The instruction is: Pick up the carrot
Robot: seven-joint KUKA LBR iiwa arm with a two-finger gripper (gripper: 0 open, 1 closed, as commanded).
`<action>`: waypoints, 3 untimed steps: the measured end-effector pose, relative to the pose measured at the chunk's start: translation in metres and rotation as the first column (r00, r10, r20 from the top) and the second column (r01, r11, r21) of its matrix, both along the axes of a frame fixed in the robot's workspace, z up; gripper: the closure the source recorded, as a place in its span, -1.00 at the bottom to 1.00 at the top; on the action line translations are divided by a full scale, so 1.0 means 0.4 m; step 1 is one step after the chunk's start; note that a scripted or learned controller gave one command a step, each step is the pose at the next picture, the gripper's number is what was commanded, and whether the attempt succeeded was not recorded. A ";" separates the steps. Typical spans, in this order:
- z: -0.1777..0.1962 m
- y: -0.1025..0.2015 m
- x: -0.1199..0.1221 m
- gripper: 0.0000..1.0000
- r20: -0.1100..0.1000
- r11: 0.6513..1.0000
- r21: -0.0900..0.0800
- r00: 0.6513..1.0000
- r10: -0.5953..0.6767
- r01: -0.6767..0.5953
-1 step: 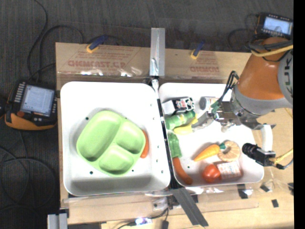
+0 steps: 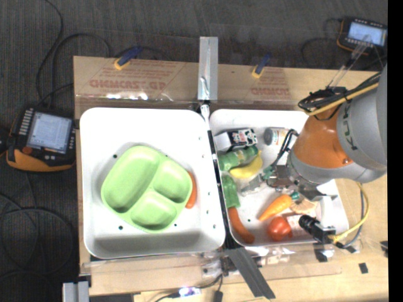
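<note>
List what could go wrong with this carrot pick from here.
1. The carrot lies right against the tomato, so the gripper may nudge or catch the tomato instead.
2. The right bin is crowded: a yellow item and green packet sit close, so a descent slightly off could hit them.

The grey arm (image 2: 368, 128) reaches in from the right edge of the camera view, its orange band (image 2: 318, 145) bulging above the wrist. The wrist bends downward at the arm's left end, with the gripper (image 2: 291, 190) beneath it, largely hidden under the band and dark cabling.
</note>
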State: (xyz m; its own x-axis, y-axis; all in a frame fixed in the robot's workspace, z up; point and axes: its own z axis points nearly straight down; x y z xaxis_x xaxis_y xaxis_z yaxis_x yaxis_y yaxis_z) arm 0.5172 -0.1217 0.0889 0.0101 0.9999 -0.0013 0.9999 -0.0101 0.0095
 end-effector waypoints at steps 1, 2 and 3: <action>0.007 -0.156 -0.054 -1.00 0.009 0.985 0.018 0.985 0.172 -0.172; 0.027 -0.174 -0.057 1.00 0.010 0.987 0.003 0.987 0.163 -0.163; 0.010 -0.134 -0.054 1.00 0.001 0.769 -0.024 0.769 0.639 -0.639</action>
State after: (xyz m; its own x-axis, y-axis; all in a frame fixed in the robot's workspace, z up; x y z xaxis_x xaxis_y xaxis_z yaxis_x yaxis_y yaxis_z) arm 0.4956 -0.1752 0.0927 -0.6310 0.7754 -0.0254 0.7754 0.6314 0.0110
